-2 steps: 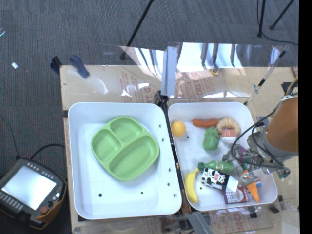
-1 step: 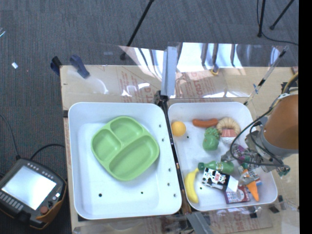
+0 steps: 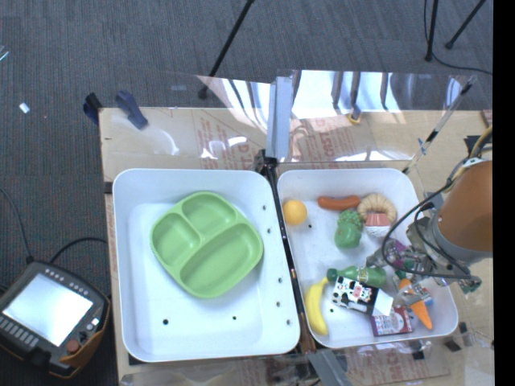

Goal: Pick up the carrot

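Note:
The carrot (image 3: 421, 310) is small and orange and lies in the front right corner of the right bin (image 3: 322, 185), its pointed end toward the bin's front wall. My gripper (image 3: 412, 283) hangs directly over its thick end, low in the bin, and cables and the wrist hide that end. The arm's orange band (image 3: 475, 207) sits above the bin's right rim. I cannot see whether the carrot is gripped.
The right bin also holds an orange fruit (image 3: 294, 212), a red sausage (image 3: 339, 202), a green vegetable (image 3: 348, 228), a doughnut (image 3: 377, 209), a green bottle (image 3: 364, 277), a banana (image 3: 316, 306), a cow-print box (image 3: 355, 294) and a red packet (image 3: 392, 324). A green divided plate (image 3: 207, 243) lies in the left bin (image 3: 129, 215).

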Motion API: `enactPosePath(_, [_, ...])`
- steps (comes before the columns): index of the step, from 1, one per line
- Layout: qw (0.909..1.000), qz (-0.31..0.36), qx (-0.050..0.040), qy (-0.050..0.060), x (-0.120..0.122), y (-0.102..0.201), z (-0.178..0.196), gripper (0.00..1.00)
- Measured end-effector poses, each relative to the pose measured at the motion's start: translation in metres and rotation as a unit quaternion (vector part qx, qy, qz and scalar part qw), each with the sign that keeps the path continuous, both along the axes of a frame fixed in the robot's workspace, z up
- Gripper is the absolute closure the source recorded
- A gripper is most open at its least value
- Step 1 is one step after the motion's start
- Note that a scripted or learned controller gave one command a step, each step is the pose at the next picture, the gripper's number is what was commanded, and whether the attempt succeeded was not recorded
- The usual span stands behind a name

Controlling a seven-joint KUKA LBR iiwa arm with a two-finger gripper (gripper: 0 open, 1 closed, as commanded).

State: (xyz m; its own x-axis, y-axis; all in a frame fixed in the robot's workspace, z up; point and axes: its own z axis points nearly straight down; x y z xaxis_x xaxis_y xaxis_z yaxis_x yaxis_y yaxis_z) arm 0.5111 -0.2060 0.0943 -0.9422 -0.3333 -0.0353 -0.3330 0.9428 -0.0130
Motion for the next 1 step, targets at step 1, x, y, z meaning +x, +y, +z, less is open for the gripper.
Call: enactPosePath(1, [0.9999,0.003,0.0014,0.013,-0.0193,0.0003,-0.0017,1.00])
